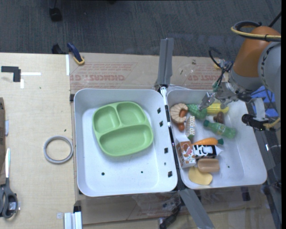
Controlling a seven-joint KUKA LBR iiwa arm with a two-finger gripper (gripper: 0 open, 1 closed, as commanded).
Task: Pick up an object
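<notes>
The arm (261, 49) ran off the right edge, so its base and most of its length were cut away. The gripper (210, 100) was too small and cluttered to tell how its fingers stood, and it covered part of the yellow corn-like toy (219, 108) beneath it. A small brown item (219, 117) beside that toy was too small to name. The print on the little carton (186, 152) and on the black-and-white packet (206, 150) could not be read. The scissors (7, 197) at the left edge were cut off, as was a dark strip (1, 116) above them. The far chair castors (55, 13) were blurred and dim.
</notes>
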